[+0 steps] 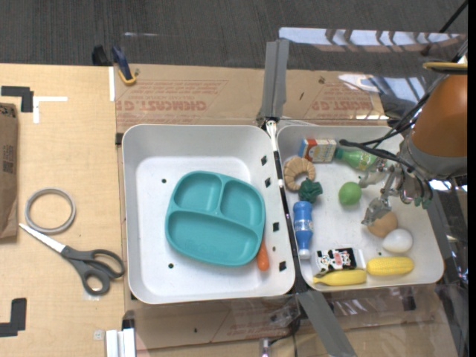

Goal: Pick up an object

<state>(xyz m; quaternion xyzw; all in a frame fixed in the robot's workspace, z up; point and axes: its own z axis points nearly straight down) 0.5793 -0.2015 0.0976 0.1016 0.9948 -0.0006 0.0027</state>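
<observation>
White bins sit side by side on the bench. In the left bin [141, 199] lies a teal divided plate [216, 218], with a small carrot [262, 258] just off its lower right corner, by the wall between the bins.

Inside the right bin [428, 270] the toys crowd together: a carton [322, 151] and a green bottle [355, 157] at the top, a croissant [300, 171] below them, a dark green piece [311, 190] next to a blue bottle [302, 227], and a green ball [349, 193] near the middle. Along the bottom lie a cow-print box [339, 259], a banana [340, 277] and a corn cob [389, 266], with an egg [398, 241] above the cob.

Reaching in from the right, the arm [442, 121] hangs its gripper [379, 207] low over the right side of that bin, its metal tips just above or touching a brown lump [382, 224] beside the egg. I cannot tell whether it has hold of the lump.

Left of the bins, scissors [78, 259] and a tape roll [50, 209] rest on the bench.
</observation>
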